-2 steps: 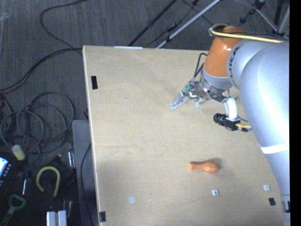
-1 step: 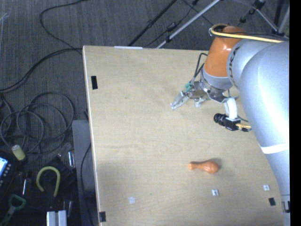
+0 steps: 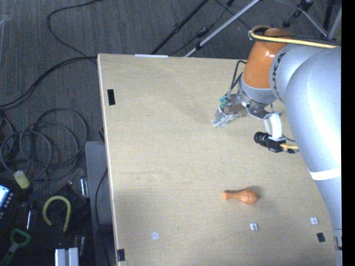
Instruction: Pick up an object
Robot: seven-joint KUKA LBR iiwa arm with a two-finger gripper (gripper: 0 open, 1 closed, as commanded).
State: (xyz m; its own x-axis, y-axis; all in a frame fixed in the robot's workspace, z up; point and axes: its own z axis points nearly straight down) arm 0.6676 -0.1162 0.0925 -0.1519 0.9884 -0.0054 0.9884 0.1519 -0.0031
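Arm (image 3: pixel 310 110) comes in from the right edge, big grey link filling the right side, orange band (image 3: pixel 262 65) sitting above the wrist near the top. Wrist is angled down and to the left, so the tool points toward the middle of the board.

Gripper (image 3: pixel 221 119) is over the upper-middle of the tan board (image 3: pixel 166 148), hanging above bare surface. Fingers are small and blurred at this resolution; can't tell whether they're apart or together, and nothing is visible between them. A greenish bit shows on the gripper body just above the tips. A black fitting with a yellow tip (image 3: pixel 272 141) sticks out from the wrist on its lower side, next to a white bracket.

Target candidate: one orange object (image 3: pixel 242 195), bulb-shaped with a narrow neck, lying on its side on the board, neck pointing left. It's in the lower-middle of the board, well apart from the gripper, below it and slightly right. Not touched by anything.

A few small white markers (image 3: pixel 254 226) and dark tabs sit near the board's lower edge, one dark tab (image 3: pixel 111 97) near the upper left edge.

Off the board, left: dark carpet with loose black cables (image 3: pixel 44 143), a green hook-shaped item (image 3: pixel 55 209) and other clutter. Tripod legs (image 3: pixel 238 10) cross the top.
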